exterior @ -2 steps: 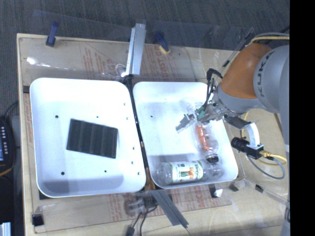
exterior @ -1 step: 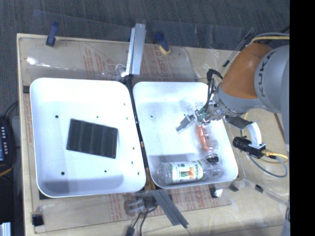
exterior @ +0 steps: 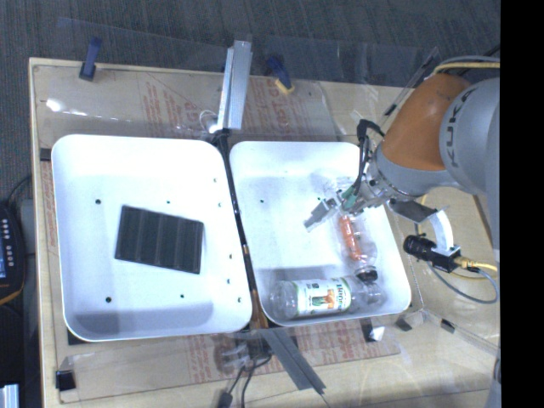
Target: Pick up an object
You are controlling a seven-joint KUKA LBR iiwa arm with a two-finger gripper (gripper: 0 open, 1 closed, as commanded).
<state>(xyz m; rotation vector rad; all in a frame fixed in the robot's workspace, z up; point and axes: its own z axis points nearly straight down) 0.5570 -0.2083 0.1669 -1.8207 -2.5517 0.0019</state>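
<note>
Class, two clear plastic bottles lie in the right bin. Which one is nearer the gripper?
The slim bottle with orange contents, just below the gripper. The larger green-labelled bottle lies against the bin's near wall.

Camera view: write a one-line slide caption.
Gripper over the right bin near an orange bottle; dark pad in the left bin.

The grey arm [exterior: 463, 130] reaches in from the right, its end effector [exterior: 327, 208] angled down-left.
</note>
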